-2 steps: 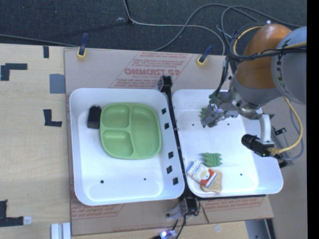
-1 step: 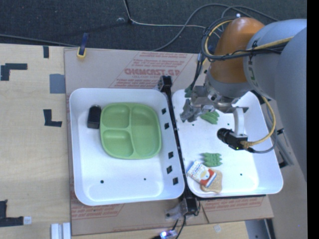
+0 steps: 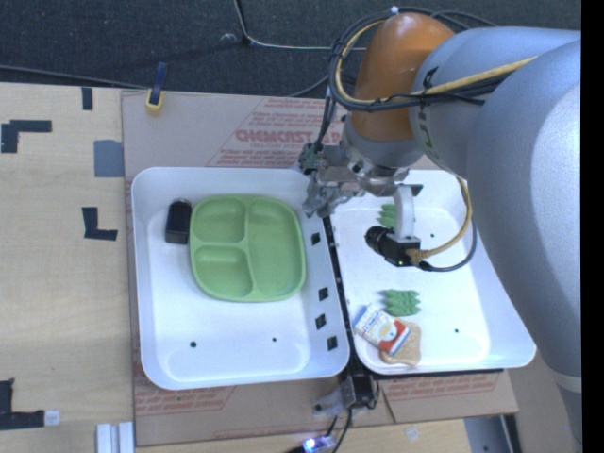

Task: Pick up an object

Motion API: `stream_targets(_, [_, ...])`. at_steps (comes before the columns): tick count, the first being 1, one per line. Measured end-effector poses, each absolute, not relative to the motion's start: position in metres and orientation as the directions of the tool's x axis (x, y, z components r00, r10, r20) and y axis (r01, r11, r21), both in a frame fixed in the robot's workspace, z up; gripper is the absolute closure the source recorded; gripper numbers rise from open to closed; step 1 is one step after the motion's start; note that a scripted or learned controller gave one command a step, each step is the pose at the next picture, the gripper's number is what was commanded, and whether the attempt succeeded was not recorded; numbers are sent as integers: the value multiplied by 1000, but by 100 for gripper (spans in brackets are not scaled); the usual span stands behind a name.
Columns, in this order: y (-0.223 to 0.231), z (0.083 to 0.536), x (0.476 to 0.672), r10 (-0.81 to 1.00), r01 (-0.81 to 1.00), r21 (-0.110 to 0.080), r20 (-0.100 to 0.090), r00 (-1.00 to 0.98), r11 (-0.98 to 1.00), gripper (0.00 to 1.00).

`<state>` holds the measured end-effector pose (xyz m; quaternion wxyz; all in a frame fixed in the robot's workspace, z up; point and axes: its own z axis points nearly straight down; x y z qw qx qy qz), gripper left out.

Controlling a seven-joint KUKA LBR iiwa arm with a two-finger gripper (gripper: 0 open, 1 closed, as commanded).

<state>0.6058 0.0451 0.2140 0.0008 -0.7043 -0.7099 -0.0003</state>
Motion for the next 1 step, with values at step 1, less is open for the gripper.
stream_targets(1, [103,220,611,1000,1000,-1,2,-7,7,100])
